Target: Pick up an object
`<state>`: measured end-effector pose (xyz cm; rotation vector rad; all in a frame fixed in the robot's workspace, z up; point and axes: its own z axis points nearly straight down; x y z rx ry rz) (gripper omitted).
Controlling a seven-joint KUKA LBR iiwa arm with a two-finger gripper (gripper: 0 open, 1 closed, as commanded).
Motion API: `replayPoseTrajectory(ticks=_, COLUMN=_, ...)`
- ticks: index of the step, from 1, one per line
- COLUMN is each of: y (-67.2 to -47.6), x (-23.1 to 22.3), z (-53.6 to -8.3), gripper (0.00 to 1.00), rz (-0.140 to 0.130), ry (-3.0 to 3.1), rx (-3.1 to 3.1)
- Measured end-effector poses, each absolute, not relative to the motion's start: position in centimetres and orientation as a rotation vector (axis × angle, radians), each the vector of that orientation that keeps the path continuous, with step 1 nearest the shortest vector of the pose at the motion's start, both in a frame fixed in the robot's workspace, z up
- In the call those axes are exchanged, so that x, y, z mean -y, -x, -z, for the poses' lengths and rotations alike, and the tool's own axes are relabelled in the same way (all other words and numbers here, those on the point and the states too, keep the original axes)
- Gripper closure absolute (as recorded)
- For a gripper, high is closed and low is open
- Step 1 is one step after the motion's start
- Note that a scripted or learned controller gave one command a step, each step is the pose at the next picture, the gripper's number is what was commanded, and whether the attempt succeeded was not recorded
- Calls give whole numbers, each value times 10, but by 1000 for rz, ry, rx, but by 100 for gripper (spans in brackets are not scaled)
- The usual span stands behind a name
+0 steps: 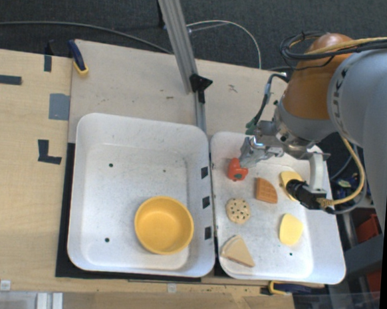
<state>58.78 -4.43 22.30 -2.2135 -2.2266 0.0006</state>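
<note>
In the right bin (328, 264) lie a small red item (237, 169), a brown wedge (266, 190), a round speckled cookie (238, 211), a yellow oval piece (291, 229), a tan wedge (238, 251) and a yellow piece (288, 179) partly covered by the arm's hardware. My gripper (249, 153) hangs over the bin's far left part, its tip right at the upper edge of the red item. Whether it touches or grips the red item cannot be made out.
A yellow bowl (164, 225) sits in the left bin (83, 130), near its front right. A grey metal post (182, 40) rises behind the bins' divider. Cables trail at the right by the arm's wrist.
</note>
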Motion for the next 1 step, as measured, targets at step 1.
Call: replayPoseTrajectory(ticks=1, y=-605, x=3, z=-225, gripper=100, rz=1, ry=2213, rx=2227)
